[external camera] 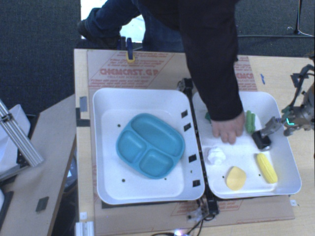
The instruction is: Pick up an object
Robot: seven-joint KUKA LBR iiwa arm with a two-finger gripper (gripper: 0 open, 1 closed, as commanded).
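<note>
The right bin [290, 181] holds a yellow corn cob [266, 167] near its right wall. A yellow rounded piece [236, 178] lies at its front, with a small white crumpled thing [215, 155] close by. A green stick-shaped item [250, 121] rests near the middle. My gripper [294, 118] hovers over the right rim of this bin, right of the green item and above the corn cob. Nothing shows between its fingers. In the left bin [106, 132] a blue divided plate [150, 145] lies flat.
A person in dark clothes leans over the bench from the far side. Their hand [229, 129] rests inside the right bin beside the green item. A second green bit [207, 116] peeks out beside their sleeve. A metal frame [19, 136] stands at the left.
</note>
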